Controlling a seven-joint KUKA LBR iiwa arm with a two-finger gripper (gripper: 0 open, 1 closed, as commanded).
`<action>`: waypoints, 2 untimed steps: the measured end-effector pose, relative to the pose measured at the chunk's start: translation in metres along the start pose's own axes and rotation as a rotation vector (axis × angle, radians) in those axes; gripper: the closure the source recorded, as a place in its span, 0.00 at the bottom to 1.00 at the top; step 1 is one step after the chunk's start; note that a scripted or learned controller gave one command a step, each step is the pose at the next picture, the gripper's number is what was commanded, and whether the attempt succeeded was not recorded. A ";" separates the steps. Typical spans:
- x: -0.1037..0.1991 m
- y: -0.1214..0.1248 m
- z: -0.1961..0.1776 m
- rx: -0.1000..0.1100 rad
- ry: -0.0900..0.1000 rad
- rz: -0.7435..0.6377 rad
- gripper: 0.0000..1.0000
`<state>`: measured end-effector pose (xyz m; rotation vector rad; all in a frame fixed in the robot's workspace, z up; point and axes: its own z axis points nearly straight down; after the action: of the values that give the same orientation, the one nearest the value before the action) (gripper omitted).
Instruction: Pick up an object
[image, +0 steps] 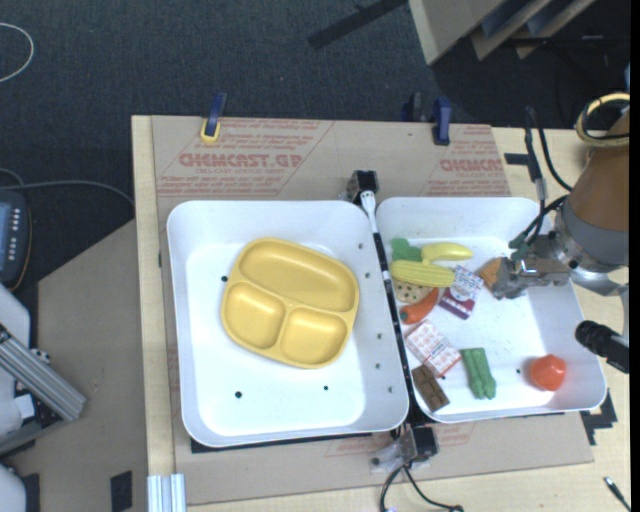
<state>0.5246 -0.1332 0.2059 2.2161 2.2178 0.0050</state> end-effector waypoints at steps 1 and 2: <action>0.000 0.001 -0.020 0.002 0.001 0.000 1.00; 0.054 -0.008 -0.031 0.008 0.005 -0.005 1.00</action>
<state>0.5164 -0.0797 0.2363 2.2170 2.2296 0.0021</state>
